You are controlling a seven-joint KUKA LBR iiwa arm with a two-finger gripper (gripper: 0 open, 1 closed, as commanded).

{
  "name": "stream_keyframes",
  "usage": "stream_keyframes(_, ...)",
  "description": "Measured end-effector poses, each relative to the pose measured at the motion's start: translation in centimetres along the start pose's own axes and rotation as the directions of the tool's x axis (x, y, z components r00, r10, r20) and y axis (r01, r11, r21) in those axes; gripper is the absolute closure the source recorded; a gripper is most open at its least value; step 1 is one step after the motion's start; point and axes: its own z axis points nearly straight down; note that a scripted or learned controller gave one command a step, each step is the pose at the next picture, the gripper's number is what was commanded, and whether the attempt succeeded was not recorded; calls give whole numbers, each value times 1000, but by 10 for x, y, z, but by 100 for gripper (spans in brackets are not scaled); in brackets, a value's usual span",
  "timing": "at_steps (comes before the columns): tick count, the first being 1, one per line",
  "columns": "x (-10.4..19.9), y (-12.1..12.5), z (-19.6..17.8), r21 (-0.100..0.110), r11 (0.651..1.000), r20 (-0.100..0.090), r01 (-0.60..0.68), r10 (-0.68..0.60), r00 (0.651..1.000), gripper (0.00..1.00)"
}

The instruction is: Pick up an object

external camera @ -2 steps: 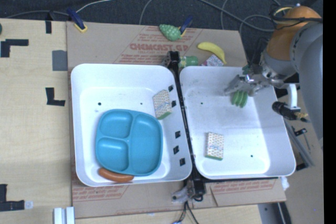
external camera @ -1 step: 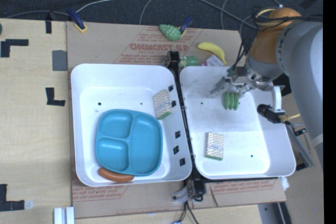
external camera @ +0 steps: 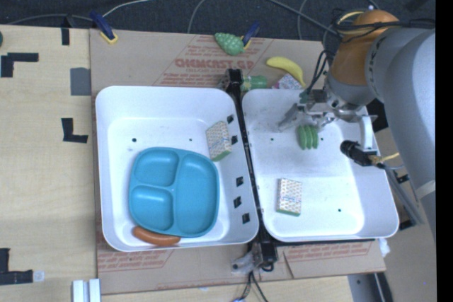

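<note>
Blue divided plate (external camera: 174, 192) and orange sausage (external camera: 156, 237) in the white left bin (external camera: 113, 152). Green ridged object (external camera: 308, 137) and pale patterned packet (external camera: 289, 196) in the white right bin (external camera: 354, 216). Yellow banana (external camera: 285, 68) on brown cardboard (external camera: 163, 60).

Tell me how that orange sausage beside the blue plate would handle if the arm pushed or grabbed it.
The sausage is long and rounded, so it would probably roll when nudged sideways. It lies wedged between the blue plate and the left bin's front wall, likely leaving little room around it. Its smooth, glossy look suggests it could slip.
</note>
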Motion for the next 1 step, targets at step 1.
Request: stream_keyframes(1, 32, -11, 0, 1, 1000, -1, 0, 0, 1000, 0)
